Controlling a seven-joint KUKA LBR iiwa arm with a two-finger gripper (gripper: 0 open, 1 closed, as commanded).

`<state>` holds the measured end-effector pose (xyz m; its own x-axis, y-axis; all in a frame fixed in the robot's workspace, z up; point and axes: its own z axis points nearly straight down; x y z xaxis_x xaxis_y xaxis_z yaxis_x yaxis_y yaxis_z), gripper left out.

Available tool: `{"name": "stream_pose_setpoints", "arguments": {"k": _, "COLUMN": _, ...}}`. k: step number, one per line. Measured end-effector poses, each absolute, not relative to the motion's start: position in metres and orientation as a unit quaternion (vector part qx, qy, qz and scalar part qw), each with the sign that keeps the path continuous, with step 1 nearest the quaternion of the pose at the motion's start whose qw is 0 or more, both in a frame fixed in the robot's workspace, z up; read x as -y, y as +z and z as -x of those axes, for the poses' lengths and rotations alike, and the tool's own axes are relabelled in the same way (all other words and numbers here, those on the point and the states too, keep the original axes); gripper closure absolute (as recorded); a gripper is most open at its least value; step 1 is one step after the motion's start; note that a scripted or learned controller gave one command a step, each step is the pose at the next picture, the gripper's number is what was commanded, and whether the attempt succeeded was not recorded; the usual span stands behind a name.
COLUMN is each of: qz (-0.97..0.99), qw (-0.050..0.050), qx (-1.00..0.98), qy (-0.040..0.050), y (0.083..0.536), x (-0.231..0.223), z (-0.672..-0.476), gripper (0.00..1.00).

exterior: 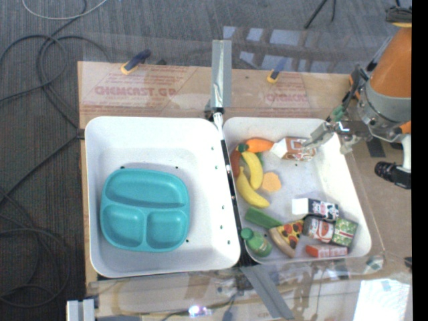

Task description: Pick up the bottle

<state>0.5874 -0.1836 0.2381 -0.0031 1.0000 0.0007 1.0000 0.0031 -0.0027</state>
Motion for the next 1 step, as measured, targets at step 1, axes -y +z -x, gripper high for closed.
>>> {"name": "stream_pose_setpoints", "arguments": {"k": 1, "qz": 0.793, "qw": -0.004, "qx": 0.609, "qy": -0.0028, "y": 0.1105, "x": 0.1070, "z": -0.5943, "gripper": 0.00}}
